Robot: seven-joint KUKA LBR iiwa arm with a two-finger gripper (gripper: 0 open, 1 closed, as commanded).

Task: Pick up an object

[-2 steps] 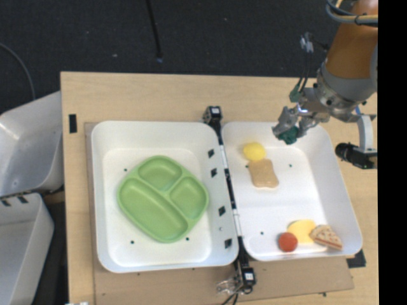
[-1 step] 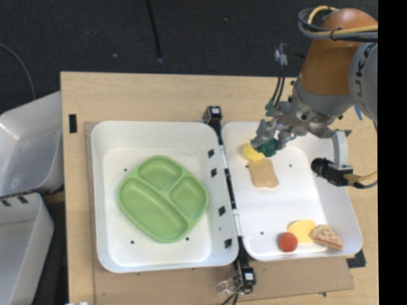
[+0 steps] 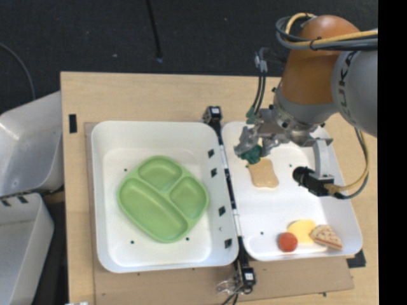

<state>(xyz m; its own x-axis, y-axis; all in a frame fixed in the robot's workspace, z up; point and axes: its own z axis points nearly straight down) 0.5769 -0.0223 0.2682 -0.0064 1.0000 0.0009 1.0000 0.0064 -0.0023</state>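
Robotics lab, KUKA arm point(image 3: 331, 56), twin white bins point(image 3: 102, 246), cabled bench point(image 3: 127, 84)

on my arm point(image 3: 356, 75), black letters run up the grey casing by the orange band, cut off at the frame edge; they look like "uk". i can read nothing else.

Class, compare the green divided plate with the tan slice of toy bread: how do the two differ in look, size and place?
The green divided plate is far larger than the tan bread slice. The plate has three sunken compartments; the bread slice is plain. The plate lies in the left bin, away from the arm; the bread slice lies in the right bin, just below the gripper. Both lie flat.
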